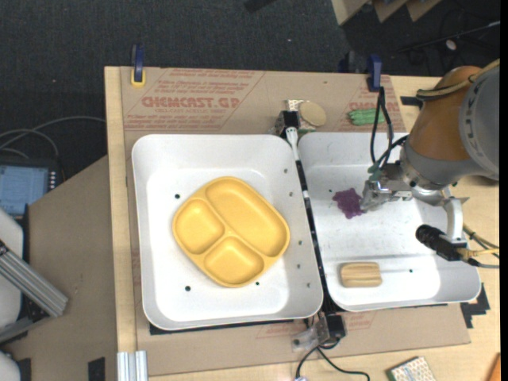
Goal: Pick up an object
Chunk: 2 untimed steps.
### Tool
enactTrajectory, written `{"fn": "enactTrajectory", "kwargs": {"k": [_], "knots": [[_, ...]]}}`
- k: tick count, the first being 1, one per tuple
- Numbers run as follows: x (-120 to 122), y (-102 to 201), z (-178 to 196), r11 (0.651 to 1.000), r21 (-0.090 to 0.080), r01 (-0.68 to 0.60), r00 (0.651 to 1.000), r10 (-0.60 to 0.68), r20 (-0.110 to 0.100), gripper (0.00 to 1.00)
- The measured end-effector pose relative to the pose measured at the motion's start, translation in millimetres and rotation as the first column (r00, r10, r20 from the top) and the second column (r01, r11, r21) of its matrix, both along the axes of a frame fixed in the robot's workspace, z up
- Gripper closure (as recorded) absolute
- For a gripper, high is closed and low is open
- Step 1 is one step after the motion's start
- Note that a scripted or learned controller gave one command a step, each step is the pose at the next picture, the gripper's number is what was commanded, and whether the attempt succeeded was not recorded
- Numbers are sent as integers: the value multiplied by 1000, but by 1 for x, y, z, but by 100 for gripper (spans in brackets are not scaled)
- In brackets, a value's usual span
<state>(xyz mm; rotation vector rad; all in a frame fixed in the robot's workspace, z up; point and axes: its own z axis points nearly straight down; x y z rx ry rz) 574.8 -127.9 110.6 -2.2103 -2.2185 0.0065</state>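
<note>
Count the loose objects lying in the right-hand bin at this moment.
2: a purple object near the bin's middle, beside the gripper, and a tan block near the front edge. The arm may hide others.

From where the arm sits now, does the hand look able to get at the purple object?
Probably yes. The hand is low in the right bin, right beside the purple object, with nothing between them. The tan block lies well apart, near the bin's front edge.
</note>
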Motion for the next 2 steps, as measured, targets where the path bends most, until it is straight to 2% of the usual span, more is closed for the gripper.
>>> {"fn": "enactTrajectory", "kwargs": {"k": [1, 2], "knots": [[42, 20, -25, 1000, -6, 1, 1000, -1, 15, 100], [-7, 9, 46, 1000, -4, 6, 1000, -6, 9, 100]]}}
